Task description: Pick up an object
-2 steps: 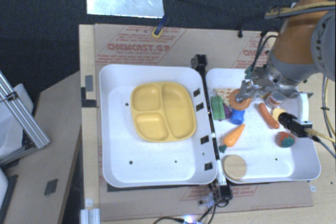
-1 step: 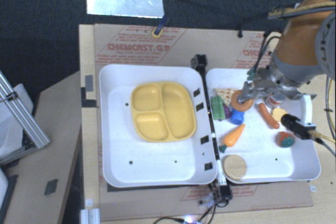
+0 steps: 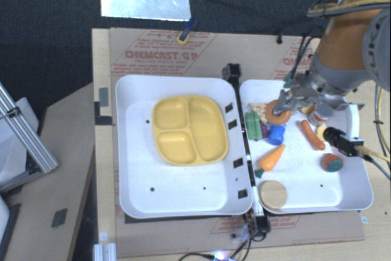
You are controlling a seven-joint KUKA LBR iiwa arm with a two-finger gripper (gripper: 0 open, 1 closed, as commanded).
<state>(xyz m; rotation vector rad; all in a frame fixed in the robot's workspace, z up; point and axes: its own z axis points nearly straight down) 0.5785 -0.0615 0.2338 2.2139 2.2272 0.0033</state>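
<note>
My gripper [image 3: 282, 107] hangs low over the upper left part of the right bin [image 3: 348, 192]. Directly beneath it sits an orange round piece [image 3: 278, 117], partly covered by the gripper. Close by lie a green piece [image 3: 252, 121], a purple piece [image 3: 264, 129] and a blue cylinder [image 3: 277, 135]. An orange carrot [image 3: 272, 157] lies lower down, and a tan disc [image 3: 273, 193] rests at the bin's front left corner. To the right of the gripper are an orange-red sausage [image 3: 312, 134] and a strawberry [image 3: 332, 162].
The left bin [image 3: 134, 192] holds a yellow divided plate [image 3: 189, 129]. A black divider [image 3: 241, 137] runs between the bins. The grey arm with its orange band [image 3: 345, 40] covers the right bin's upper right corner. A black fitting with a cable [image 3: 341, 140] juts over the right rim.
</note>
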